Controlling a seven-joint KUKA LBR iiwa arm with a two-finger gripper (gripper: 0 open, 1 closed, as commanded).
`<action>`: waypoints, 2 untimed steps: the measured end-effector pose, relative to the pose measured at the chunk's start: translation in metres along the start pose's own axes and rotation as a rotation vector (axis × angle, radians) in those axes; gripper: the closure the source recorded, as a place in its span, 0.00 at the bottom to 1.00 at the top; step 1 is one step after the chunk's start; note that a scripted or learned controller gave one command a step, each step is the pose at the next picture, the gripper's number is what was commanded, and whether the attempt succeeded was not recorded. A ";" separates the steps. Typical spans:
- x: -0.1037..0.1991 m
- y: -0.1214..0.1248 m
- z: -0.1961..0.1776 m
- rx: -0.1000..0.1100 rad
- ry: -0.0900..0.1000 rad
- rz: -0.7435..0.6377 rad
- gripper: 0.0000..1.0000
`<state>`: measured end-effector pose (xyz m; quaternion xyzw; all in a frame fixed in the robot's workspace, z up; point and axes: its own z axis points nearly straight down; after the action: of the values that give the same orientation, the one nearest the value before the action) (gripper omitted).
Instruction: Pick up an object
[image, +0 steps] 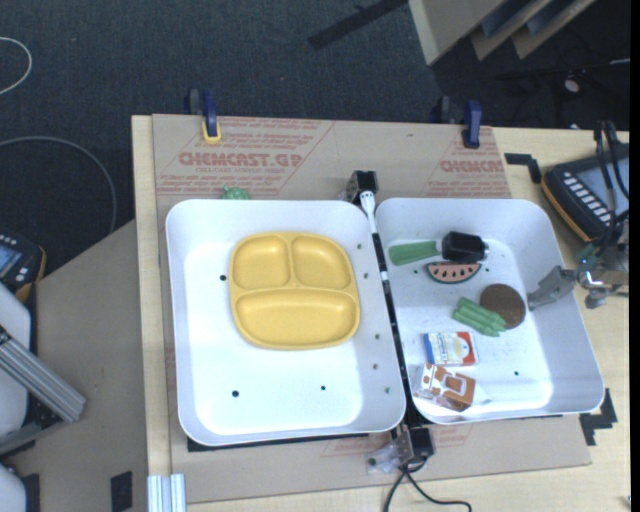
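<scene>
The right bin (560, 385) holds several small objects. A green piece (412, 252) and a black object (464, 245) lie at the back, with a watermelon slice (443, 271) just in front of them. A brown round object (502, 304) touches a green ridged piece (479, 317) in the middle. A white, orange and blue packet (450, 348) and a brown and white packet (446, 386) lie near the front. My gripper (556, 286) pokes in over the bin's right rim, right of the brown round object, with nothing visibly in it.
The left bin (200, 330) bears a yellow divided plate (294, 290). Both bins rest on a cardboard sheet (300, 150) clamped at the back. A pendant with cables (590, 195) lies to the right of the bench, behind the gripper.
</scene>
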<state>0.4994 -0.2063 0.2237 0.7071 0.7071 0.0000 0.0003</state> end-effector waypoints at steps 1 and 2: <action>0.041 -0.019 -0.229 -0.020 -0.005 -0.005 0.00; 0.039 -0.019 -0.230 -0.005 -0.003 -0.002 1.00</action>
<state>0.4804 -0.1669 0.4538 0.7065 0.7077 0.0008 0.0034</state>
